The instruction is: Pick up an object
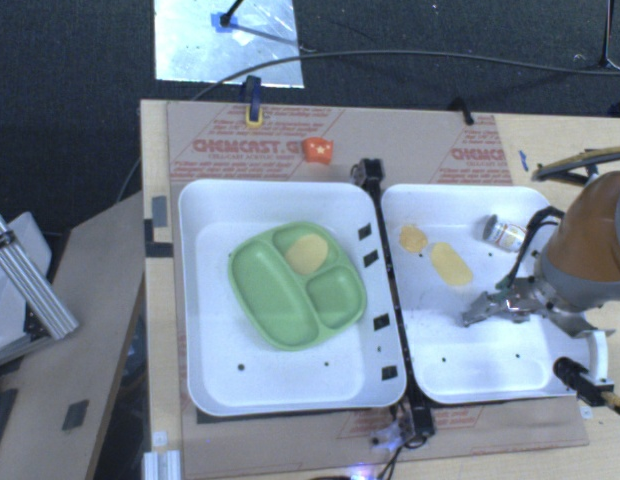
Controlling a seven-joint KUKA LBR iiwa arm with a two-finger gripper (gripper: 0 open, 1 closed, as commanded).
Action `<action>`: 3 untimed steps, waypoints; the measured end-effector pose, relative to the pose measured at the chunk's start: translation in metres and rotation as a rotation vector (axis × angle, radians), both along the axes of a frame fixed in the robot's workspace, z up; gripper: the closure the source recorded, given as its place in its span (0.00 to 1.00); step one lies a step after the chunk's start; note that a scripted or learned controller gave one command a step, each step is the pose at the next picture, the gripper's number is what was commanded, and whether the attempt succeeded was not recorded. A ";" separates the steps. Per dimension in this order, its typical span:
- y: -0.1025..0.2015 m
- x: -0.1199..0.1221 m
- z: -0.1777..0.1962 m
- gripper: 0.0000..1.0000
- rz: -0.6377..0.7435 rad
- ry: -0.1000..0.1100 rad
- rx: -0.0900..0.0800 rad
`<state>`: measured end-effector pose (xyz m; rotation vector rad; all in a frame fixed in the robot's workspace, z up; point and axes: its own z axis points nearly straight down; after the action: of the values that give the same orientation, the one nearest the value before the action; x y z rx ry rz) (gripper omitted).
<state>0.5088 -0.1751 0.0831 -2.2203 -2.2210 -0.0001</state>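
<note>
Worth lowering squarely over one item rather than between two, fingers straddling its short axis, closing only once both tips sit below its widest part, then lifting straight up to keep clear of the bin wall.

Gripper (480,311) down low over the floor of the right bin (490,373), near the middle, metal fingertips pointing left; spread or pressed together cannot be told at this size, and nothing visibly pinched between them.

Closest candidate: yellow oblong piece (451,264), lying flat just beyond and left of the tips, pale and smooth-looking (probably soft or slippery, so a gentle centred squeeze). Smaller yellow lump (414,239) further left, near the divider. Small jar (504,233) on its side toward the far right, glossy and likely to roll.

In the left bin (205,268), a green divided plate (295,286) with another yellow piece (308,253) in its far compartment.
</note>
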 end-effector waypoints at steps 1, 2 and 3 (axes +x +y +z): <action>0.000 0.001 0.012 1.00 -0.001 -0.004 -0.002; 0.007 0.007 0.059 1.00 0.005 -0.006 -0.002; 0.011 0.003 0.105 1.00 0.004 -0.006 -0.002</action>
<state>0.5115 -0.1642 0.1884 -2.2197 -2.2298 -0.0041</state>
